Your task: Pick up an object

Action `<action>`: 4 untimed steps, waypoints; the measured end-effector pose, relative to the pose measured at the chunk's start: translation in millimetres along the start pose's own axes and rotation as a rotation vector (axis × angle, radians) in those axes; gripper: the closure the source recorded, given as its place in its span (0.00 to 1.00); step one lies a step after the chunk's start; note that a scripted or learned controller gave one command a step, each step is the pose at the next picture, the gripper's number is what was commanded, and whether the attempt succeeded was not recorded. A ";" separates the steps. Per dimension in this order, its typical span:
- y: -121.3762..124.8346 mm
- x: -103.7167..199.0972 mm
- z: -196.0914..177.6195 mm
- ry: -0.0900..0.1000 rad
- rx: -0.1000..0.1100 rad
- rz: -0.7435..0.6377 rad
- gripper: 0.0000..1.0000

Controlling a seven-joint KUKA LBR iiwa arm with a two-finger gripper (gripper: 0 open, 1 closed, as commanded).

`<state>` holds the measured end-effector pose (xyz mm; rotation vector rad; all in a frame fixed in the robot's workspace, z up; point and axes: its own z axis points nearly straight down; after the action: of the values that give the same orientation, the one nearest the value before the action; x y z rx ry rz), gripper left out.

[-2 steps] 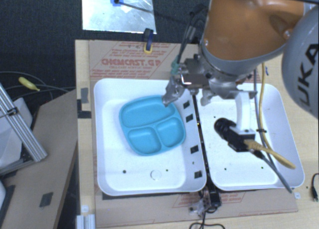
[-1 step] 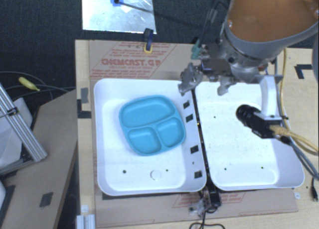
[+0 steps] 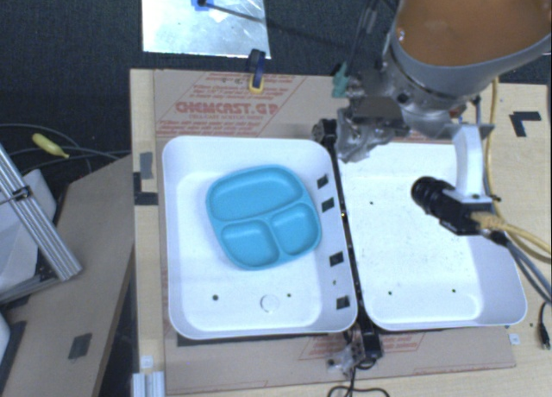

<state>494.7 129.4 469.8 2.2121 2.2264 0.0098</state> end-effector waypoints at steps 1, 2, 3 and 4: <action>-9.8 17.9 96.9 -0.004 0.014 0.001 1.00; -7.4 -24.2 -17.3 0.001 -0.009 0.009 1.00; -8.5 29.6 5.4 -0.001 0.006 -0.002 1.00; -7.4 27.0 -7.0 0.001 0.001 -0.003 1.00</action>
<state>487.1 156.3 476.8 2.2100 2.2299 0.0095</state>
